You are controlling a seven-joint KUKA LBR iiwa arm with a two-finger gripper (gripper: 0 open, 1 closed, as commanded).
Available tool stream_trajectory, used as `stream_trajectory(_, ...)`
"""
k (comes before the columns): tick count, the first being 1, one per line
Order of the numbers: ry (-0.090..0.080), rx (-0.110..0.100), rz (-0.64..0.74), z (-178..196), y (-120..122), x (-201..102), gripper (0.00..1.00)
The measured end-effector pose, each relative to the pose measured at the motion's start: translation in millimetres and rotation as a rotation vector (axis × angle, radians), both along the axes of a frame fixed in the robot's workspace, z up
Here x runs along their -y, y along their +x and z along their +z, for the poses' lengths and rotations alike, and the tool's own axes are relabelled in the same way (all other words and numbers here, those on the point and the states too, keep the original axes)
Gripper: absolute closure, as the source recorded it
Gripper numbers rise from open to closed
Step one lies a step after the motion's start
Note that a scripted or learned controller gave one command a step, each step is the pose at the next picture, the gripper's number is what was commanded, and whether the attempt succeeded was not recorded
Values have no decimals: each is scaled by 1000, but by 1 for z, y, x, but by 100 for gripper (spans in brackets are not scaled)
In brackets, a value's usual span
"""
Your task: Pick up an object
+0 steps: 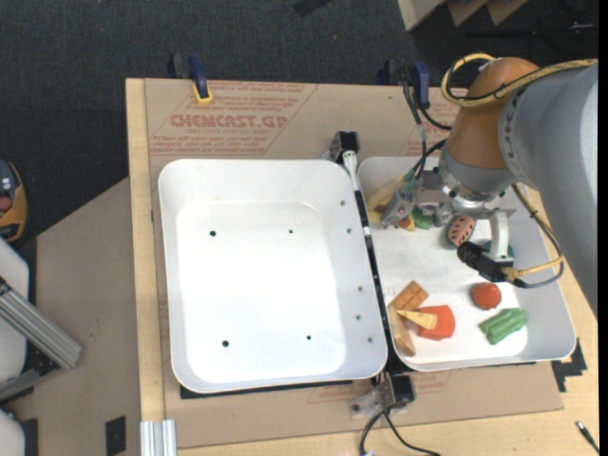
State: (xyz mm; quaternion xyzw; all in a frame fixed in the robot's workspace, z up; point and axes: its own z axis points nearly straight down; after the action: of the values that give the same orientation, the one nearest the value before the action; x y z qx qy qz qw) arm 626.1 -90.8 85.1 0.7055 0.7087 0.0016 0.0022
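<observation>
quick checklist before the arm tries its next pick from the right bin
1. Objects within reach: ok. Red ball, green piece and orange block lie in the right bin.
2. Gripper over the right bin: ok, at its upper part.
3. Jaws state: cannot tell, the wrist hides them.
4. Anything held: cannot tell.
5. Easy target: ok, the red ball sits apart from its neighbours.
6. Black cable near the ball: not ok, it hangs just above it.
</observation>
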Motion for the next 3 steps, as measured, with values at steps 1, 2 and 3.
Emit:
stream_trajectory(1, 0, -29, -5, -4, 36, 5, 0)
stream_trajectory(2, 0, -11, -9, -1, 38, 85, 0)
stream_trajectory(3, -3, -22, -4, 9, 36, 83, 100)
